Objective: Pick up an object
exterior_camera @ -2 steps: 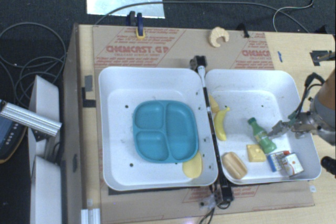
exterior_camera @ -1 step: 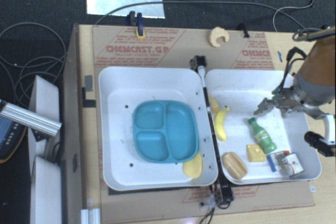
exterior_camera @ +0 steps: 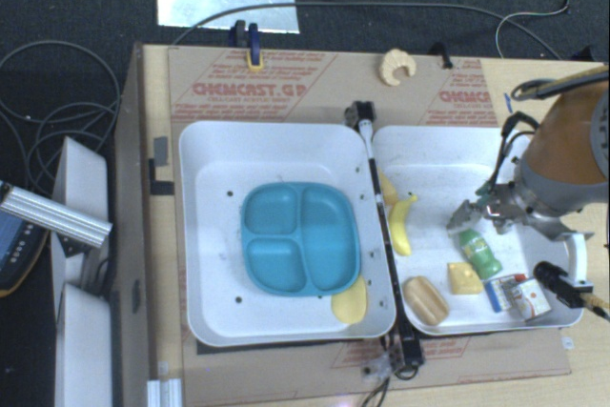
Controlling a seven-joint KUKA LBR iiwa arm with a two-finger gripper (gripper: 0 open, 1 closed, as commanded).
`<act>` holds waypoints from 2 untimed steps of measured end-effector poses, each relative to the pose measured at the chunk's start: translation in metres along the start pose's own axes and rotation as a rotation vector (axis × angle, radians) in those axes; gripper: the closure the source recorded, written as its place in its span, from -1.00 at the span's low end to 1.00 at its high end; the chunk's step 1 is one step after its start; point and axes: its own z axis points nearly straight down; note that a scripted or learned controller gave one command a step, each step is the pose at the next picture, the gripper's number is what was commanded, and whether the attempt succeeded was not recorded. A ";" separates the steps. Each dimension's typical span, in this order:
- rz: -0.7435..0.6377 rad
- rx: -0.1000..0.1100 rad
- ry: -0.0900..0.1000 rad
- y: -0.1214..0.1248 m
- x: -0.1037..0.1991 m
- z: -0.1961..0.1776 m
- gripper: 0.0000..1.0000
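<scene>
My gripper (exterior_camera: 474, 215) hangs over the middle of the right bin (exterior_camera: 438, 157), reaching in from the right on the grey arm with its orange band. Just below it lies a green bottle (exterior_camera: 480, 254), tilted; whether the gripper touches it I cannot see. A banana (exterior_camera: 400, 220) lies to the gripper's left along the bin's left wall. A yellow wedge (exterior_camera: 464, 278) and a tan bread roll (exterior_camera: 426, 300) rest near the bin's front. At the front right lies a small blue, white and red box (exterior_camera: 516, 293).
The left bin (exterior_camera: 210, 157) holds a blue divided plate (exterior_camera: 300, 238) with a yellow piece (exterior_camera: 350, 303) at its front right corner. A pale croissant-shaped toy (exterior_camera: 396, 67) sits on the cardboard behind the bins. Cables run across the floor at the back.
</scene>
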 end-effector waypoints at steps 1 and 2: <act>0.001 -0.002 -0.001 -0.013 -0.012 0.046 -1.00; -0.001 -0.008 -0.004 0.054 -0.059 0.002 -1.00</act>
